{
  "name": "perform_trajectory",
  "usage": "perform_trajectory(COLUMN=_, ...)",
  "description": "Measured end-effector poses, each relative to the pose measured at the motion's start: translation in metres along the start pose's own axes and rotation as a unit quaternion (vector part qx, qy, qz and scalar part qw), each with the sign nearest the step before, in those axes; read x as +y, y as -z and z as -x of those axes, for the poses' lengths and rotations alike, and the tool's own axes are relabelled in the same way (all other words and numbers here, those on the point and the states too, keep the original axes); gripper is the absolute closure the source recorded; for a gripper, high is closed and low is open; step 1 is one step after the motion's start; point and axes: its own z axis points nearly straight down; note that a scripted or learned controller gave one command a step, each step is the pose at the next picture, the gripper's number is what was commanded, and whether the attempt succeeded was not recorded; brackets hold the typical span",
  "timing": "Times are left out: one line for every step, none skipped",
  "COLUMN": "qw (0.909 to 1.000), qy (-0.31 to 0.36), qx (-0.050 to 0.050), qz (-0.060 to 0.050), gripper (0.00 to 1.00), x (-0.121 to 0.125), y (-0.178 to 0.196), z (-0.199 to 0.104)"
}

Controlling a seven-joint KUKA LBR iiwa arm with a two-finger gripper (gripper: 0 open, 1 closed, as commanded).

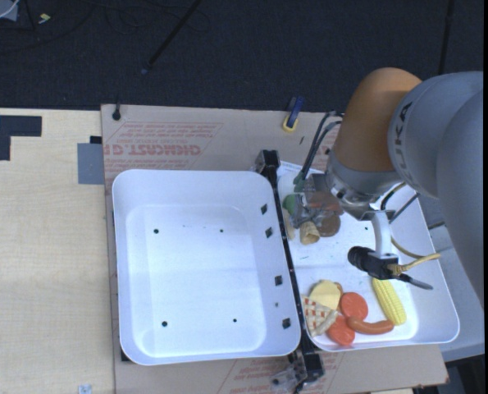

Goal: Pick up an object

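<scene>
My gripper [312, 213] reaches down into the far left part of the right bin [440, 318]. Right beneath it lie a beige piece [309, 235] and a brown round piece [330, 224], with a small green item [291, 203] on its left by the bin wall. The gripper's body hides where it meets these pieces. Toy food lies at the front of the same bin: a yellow corn cob [389, 300], a red tomato [354, 304], an orange sausage [371, 327], a pizza slice [315, 315], a pale yellow piece [326, 292] and a red piece [340, 333].
The left bin [129, 220] adjoins the right one along a divider with black clips [278, 245]. A black fitting with a yellow cable [373, 261] hangs off the arm above the right bin's middle. The grey arm covers the bin's far right.
</scene>
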Motion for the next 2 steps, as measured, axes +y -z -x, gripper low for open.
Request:
perform_trajectory(qw=1.0000, qy=0.001, qx=0.000, qz=0.001, gripper=1.00, x=0.036, y=0.000, z=-0.061)
perform_trajectory(qw=1.0000, qy=0.001, qx=0.000, qz=0.002, gripper=1.00, x=0.035, y=0.085, z=-0.102)
